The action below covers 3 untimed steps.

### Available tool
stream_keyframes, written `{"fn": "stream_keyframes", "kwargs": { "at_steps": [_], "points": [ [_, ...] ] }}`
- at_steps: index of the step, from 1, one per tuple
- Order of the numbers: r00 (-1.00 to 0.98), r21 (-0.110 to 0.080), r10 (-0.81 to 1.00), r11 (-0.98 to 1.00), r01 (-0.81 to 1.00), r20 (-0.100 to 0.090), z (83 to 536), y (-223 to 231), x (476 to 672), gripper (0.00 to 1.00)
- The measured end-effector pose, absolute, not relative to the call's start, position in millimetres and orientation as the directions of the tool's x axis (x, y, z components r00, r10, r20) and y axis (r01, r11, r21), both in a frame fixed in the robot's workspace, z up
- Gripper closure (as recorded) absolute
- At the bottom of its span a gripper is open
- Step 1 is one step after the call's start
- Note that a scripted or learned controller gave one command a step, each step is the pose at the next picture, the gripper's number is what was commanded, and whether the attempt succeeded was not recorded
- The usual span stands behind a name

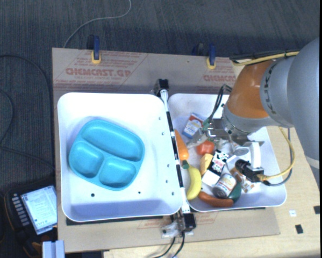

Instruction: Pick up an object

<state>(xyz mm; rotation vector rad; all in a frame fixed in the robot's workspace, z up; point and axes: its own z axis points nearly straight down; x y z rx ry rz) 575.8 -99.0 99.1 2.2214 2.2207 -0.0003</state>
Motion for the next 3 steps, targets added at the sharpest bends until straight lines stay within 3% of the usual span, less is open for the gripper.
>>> {"fn": "stream_keyframes", "kwargs": {
  "at_steps": [1,2,3],
  "points": [
    [0.001,0.0,1.0,-0.001,1.0,-0.001,108,-99,575.8,1.0],
    [-0.002,0.0,1.0,0.002,1.0,0.0,185,-54,528.5,1.0],
    [-0.003,-0.003,1.0,0.003,1.0,0.001,190,39,485.5,1.0]
  ]
}}
